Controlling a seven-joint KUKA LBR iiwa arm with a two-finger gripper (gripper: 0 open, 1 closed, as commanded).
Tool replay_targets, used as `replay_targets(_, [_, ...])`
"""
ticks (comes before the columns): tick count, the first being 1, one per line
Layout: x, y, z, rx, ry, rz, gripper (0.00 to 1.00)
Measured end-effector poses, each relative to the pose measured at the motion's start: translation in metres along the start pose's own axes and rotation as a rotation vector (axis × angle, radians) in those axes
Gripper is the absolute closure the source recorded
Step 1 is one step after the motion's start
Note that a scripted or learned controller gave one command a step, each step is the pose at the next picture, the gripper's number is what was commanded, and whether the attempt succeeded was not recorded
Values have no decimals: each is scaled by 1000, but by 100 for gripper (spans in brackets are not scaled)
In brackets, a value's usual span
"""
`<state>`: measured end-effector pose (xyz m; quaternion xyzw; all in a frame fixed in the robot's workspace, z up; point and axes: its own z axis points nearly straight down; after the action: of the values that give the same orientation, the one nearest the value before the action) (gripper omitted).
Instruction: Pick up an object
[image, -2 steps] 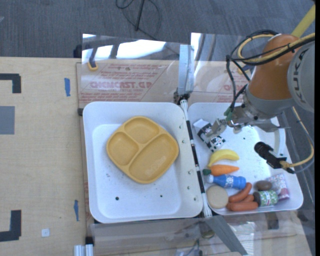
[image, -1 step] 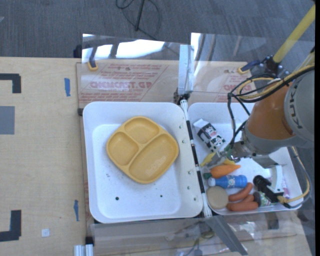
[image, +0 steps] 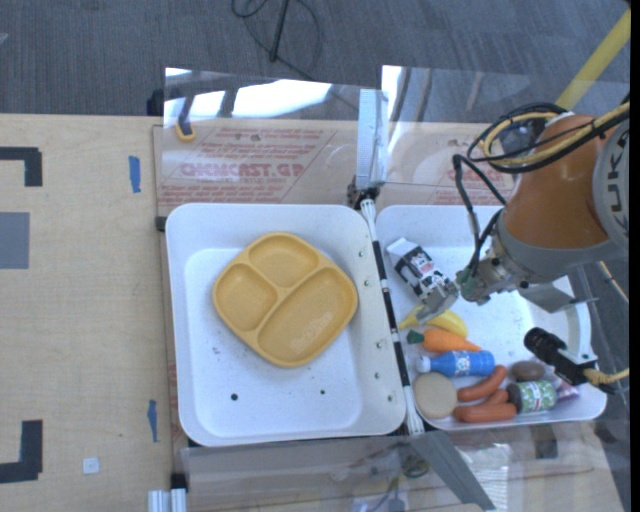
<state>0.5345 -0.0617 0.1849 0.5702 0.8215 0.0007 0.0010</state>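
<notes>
1. Two white bins stand side by side: the left bin (image: 200, 395) and the right bin (image: 430, 228).
2. The left bin holds one yellow divided plate (image: 285, 298), which has three compartments and lies flat near the middle.
3. The right bin holds:
   - one black-and-white toy (image: 415, 265)
   - one yellow banana-like piece (image: 447, 322)
   - one orange carrot (image: 450, 342)
   - one blue bottle (image: 463, 363)
   - one tan round disc (image: 435, 397)
   - two red sausages (image: 486, 384)
   - one green-labelled can (image: 536, 397)
   - one small brown piece (image: 527, 372)
4. The gripper (image: 438, 298) sits low over the left part of the right bin. It is between the black-and-white toy and the yellow banana-like piece, just beside both.
5. The view is too small to show whether the gripper is spread or pressed together. It cannot be told whether it touches or pinches either piece.
</notes>
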Motion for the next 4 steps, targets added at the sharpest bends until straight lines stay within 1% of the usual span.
replay_targets(1, [2,-27,0,2,2,-104,0])
replay_targets(2, [-37,-9,84,-13,-6,-71,0])
replay_targets(3, [-38,-8,73,-19,-9,-68,100])
replay_targets(4, [-40,-7,63,-22,-11,-65,100])
